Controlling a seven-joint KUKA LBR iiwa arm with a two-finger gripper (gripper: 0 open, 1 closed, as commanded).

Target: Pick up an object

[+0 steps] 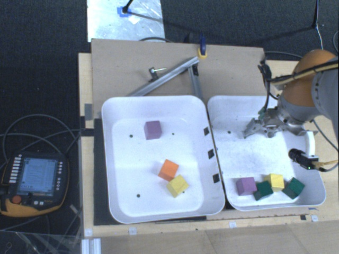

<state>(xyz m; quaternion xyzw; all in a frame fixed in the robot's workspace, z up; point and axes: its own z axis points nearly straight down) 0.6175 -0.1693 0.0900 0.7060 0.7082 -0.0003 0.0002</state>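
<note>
My gripper [262, 130] hangs over the upper middle of the right bin [233, 110], open, with nothing between its fingers. Along that bin's front edge lie a purple cube [246, 185], a dark green block [262, 190], a yellow cube [276, 181] and a second green block [293, 187], all well in front of the gripper. The left bin [119, 142] holds a purple cube [152, 129], an orange cube [168, 169] and a yellow cube [178, 186] touching the orange one.
A metal rod [164, 77] lies slanted on the brown board behind the bins. A teach pendant [33, 181] with its cables sits on the floor to the left. The arm's orange band [312, 73] stands above the right bin's far right corner.
</note>
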